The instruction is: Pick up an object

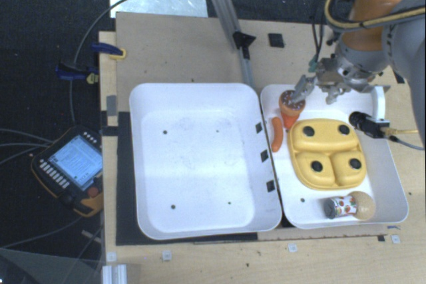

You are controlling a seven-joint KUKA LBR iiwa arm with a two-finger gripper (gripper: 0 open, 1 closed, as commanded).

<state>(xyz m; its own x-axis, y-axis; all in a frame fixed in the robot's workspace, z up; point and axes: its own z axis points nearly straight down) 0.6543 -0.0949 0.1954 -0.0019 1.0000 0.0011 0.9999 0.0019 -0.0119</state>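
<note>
The claw [301, 91] hangs over the far left corner of the right white plastic bin [398, 191], fingers narrow, just above an orange cup-shaped toy [289, 110]; whether they grip it I cannot tell. A yellow four-holed block [329, 151] lies near.

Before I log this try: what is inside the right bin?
The right bin holds a yellow block with four holes, an orange carrot-like piece, a small cup-shaped toy under the gripper, and a small can beside a tan ball. Anything beneath the block is covered.

The cup [290, 110], sausage [276, 133], tray [329, 153] and can [339, 207] lie in the right bin [396, 199].
</note>
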